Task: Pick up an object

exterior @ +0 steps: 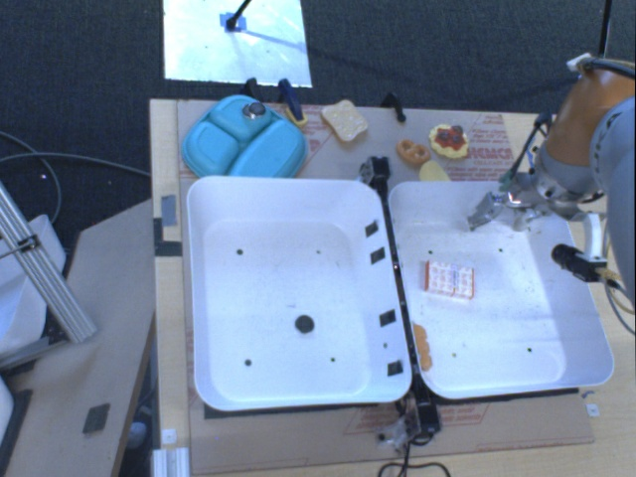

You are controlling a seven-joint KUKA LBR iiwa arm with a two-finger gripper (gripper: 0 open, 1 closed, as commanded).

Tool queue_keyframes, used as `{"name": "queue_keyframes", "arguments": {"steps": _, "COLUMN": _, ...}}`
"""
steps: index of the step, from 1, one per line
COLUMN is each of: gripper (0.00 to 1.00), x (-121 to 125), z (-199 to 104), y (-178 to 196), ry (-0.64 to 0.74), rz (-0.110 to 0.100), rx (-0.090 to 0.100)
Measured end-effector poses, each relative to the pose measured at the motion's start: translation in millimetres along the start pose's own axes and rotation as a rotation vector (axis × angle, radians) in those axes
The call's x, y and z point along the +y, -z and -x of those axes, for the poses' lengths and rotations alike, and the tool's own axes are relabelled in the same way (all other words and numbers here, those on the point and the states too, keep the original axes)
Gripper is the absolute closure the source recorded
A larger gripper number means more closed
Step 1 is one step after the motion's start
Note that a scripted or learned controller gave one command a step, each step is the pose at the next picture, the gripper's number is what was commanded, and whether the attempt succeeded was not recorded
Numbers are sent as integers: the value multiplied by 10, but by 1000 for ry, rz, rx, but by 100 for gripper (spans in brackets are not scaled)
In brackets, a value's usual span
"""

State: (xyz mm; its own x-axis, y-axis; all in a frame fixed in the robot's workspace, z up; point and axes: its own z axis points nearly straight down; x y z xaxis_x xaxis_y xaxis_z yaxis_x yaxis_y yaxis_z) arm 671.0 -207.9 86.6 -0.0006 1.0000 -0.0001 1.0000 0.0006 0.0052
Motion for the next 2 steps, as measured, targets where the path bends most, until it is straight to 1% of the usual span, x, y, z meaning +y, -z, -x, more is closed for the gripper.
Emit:
{"name": "queue_keyframes", "arguments": {"steps": 1, "gripper": 0, "x": -1121, "z": -4, "y": 98, "ry": -4, "rz": -7, "rx": 0}}
{"name": "queue_keyframes", "arguments": {"steps": 2, "gripper": 0, "x": -557, "z": -548, "y": 4, "ry": 8, "rz": 4, "rx": -3}}
